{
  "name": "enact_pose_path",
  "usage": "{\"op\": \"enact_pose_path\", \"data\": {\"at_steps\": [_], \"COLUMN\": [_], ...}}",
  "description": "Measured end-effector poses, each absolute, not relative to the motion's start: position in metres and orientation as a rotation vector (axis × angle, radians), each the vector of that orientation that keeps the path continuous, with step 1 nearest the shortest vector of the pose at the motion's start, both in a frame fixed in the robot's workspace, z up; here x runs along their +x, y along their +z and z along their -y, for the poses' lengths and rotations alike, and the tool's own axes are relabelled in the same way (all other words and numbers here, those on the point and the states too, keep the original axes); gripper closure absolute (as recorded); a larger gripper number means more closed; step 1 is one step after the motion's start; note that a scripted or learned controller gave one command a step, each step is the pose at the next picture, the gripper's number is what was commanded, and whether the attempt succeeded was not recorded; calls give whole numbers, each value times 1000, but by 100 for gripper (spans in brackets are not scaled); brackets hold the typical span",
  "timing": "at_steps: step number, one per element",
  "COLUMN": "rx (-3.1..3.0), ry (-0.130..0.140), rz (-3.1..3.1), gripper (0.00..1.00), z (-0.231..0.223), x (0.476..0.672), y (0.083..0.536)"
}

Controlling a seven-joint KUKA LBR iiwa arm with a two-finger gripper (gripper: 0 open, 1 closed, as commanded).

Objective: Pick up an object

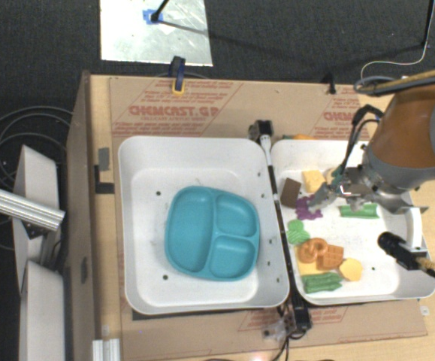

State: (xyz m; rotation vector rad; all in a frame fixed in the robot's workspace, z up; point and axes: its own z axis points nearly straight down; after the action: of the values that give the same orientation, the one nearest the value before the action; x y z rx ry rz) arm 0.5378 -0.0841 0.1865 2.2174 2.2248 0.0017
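The end effector [328,192] hangs low over the right bin [397,283], just beside a purple piece [305,207] and a yellow block [312,180]; whether it is spread or pressed together I cannot tell, since the wrist hides it.

The candidate objects all lie in that bin, crowded toward the wall it shares with the left bin [138,224]: a brown block [290,192], a green round piece [297,232], an orange pretzel-like toy [319,252] and a green pod [321,281].

The likely trouble is the crowding (pieces touch or nearly touch): a descent could nudge two things at once, pinch an edge, or jam against the bin wall and come up with nothing.
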Motion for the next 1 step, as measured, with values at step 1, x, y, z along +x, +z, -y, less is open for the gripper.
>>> {"op": "enact_pose_path", "data": {"at_steps": [1], "rx": [2217], "ry": [1], "rz": [-2225], "gripper": [0], "z": [91], "x": [575], "y": [80]}}
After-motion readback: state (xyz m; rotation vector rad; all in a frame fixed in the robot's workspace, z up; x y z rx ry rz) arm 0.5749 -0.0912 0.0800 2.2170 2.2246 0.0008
